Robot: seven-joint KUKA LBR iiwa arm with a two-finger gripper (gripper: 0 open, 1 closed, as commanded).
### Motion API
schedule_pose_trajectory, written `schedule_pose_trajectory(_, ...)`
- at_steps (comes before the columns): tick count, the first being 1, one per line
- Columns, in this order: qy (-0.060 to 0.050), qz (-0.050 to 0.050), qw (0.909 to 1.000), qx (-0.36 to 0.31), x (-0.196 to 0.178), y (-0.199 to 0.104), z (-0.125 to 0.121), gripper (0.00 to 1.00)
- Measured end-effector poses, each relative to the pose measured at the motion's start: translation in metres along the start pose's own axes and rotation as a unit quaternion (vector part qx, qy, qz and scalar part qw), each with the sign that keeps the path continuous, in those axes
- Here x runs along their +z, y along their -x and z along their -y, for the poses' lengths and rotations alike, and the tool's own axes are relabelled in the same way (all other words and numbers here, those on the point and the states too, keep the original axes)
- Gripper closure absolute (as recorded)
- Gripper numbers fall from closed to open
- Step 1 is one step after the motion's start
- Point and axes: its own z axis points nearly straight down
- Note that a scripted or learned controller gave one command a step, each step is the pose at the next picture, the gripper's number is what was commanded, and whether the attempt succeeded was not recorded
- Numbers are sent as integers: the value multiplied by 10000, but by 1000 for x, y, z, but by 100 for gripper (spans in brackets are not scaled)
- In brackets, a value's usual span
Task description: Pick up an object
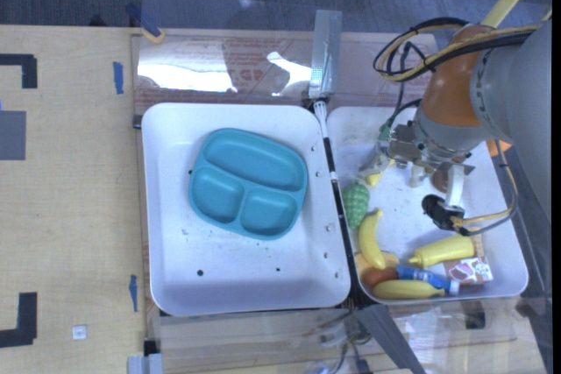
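Camera view gives me two white bins side by side on the tabletop (70, 188). I count one blue divided plate (248, 182) in the left bin (166, 276). In the right bin (513, 271) I count one green leafy toy (355, 204), one banana (372, 239), one yellow bottle (443, 252), one small carton (472, 271), one blue-and-yellow tube (416, 279) and a reddish piece (377, 277) against the near wall. My claw (434, 175) hangs over the upper part of the right bin, above bare white floor and apart from the toys. I cannot tell how it is set; nothing is visibly held. A dark part (438, 210) below it is hard to make out. The reddish piece is partly hidden by the banana.
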Motion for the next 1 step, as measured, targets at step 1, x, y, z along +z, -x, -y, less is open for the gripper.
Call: schedule_pose_trajectory(1,23,-3,10000,-2,-12,-1,-2,100)
